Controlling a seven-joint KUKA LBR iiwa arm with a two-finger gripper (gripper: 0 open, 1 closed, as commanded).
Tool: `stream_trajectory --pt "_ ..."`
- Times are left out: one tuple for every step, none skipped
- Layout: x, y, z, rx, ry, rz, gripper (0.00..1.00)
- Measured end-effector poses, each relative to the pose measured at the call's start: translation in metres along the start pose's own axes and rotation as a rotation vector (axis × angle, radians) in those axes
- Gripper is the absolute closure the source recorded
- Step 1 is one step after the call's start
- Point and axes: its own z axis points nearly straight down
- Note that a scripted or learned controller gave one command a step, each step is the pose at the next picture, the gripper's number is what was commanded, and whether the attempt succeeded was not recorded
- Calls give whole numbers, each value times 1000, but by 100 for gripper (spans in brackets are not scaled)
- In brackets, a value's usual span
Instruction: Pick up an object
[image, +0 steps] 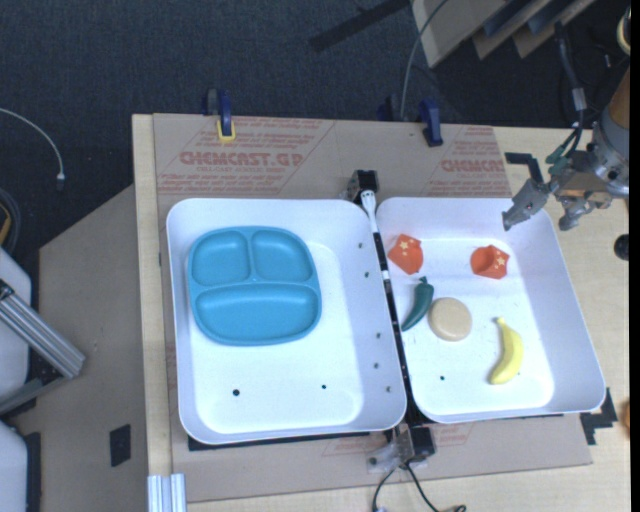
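1. Grey two-finger pincer (548, 208) hangs over the right shallow white bin (575, 330) at its 1 o'clock corner, fingers spread, gripping nothing.
2. Red blocky toy (490, 261) lies at the pincer's 7 o'clock, apart.
3. Yellow banana (506, 352), tan disc (450, 319), green pepper (418, 303) at the bin's 6 o'clock.
4. Blue divided plate (255, 284) in the left bin.

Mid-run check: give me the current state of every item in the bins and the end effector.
End effector: open, holding nothing, above right bin's far right corner.
Blue plate: flat in left bin.
Two red pieces: loose in right bin.
Green pepper: lying beside round beige piece.
Banana: lying flat, untouched.
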Motion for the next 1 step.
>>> stream_trajectory --pt "1 2 -8 -14 -2 -4 0"
